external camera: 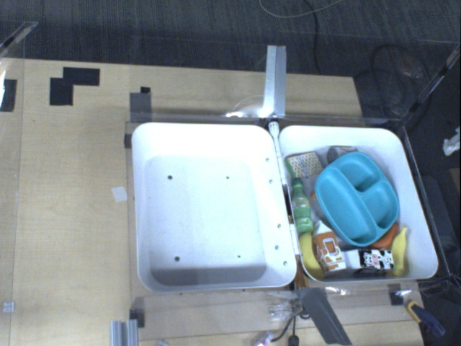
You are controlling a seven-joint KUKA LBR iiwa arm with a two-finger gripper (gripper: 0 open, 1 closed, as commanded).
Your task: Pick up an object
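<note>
In the right bin [420, 193], all the loose things are seen heaped together. A blue divided plate [358, 197] is tilted across the middle, resting on the items beneath it. At 9 o'clock from the plate, a green bottle [300, 207] is laid lengthwise along the bin's left wall. At 10 o'clock a patterned packet [304, 165] is found, and at 12 o'clock a grey item [340, 152] is half hidden by the plate's rim; what it is cannot be told. At 6 o'clock a small orange box [328, 252] is seen, with a black-and-white item [376, 259] just beside it. Yellow pieces, perhaps bananas [309, 256], are seen at 7 and at 5 o'clock against the near wall. The left bin [202, 127] is set touching the right one, with a metal post [276, 78] standing at 12 o'clock from their shared edge. Black tape marks [72, 83] are stuck on the bench [65, 229] at 10 o'clock from the left bin. How far the gripper is open, and whether anything is held by it, cannot be told.
</note>
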